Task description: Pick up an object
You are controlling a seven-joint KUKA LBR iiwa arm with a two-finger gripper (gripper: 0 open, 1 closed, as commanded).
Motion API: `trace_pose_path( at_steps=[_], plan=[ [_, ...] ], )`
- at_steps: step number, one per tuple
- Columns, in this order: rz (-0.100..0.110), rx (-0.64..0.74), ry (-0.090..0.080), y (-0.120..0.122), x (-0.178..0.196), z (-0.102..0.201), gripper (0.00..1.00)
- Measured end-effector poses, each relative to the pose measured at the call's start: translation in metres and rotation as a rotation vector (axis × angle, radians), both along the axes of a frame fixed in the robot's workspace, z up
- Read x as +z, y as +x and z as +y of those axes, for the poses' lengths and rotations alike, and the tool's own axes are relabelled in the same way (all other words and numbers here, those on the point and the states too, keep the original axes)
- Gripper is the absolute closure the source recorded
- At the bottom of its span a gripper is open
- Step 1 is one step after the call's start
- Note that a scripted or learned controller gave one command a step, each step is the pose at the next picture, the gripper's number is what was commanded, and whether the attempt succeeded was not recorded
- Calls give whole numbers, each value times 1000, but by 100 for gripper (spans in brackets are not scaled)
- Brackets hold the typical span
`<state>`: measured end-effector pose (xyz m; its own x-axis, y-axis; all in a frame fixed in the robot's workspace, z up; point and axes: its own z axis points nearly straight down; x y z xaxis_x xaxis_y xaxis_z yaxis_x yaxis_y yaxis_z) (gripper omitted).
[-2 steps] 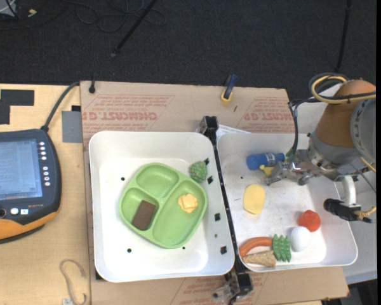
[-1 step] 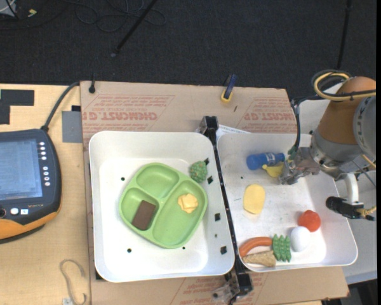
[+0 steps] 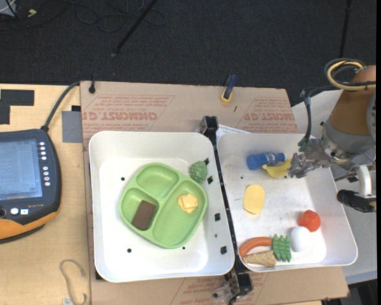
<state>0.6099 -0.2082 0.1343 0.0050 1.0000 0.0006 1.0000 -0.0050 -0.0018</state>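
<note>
Judging by how things lay, nothing had been lifted: every object in the 2 bins rested on a bin floor or on the tray. My tool [image 3: 300, 164] sat low over the far part of the right bin [image 3: 343, 250], just beside the small yellow piece [image 3: 278, 169] and the blue bottle [image 3: 265, 161], and I could not tell whether it touched either. Those 2 seemed the likeliest targets, so closing and lifting were left to do. How the tool stood, wide or narrow, I could not tell; it was dark and small against the bin.

My arm [image 3: 352, 116] reached in from the right, wrist angled down and leftward. Nearer lay the yellow oval [image 3: 254, 199], the red ball [image 3: 310, 220] and the white egg [image 3: 299, 239]. In the left bin [image 3: 108, 234] sat the green tray [image 3: 162, 205].
</note>
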Motion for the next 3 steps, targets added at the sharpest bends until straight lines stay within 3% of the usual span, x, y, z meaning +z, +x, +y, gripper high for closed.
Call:
trace_pose_path(
  at_steps=[1,2,3],
  plan=[
    [-2,5,-1,-1,61,0,100],
    [0,5,0,0,93,-2,100],
    [6,9,3,-10,80,51,100]
  ],
)
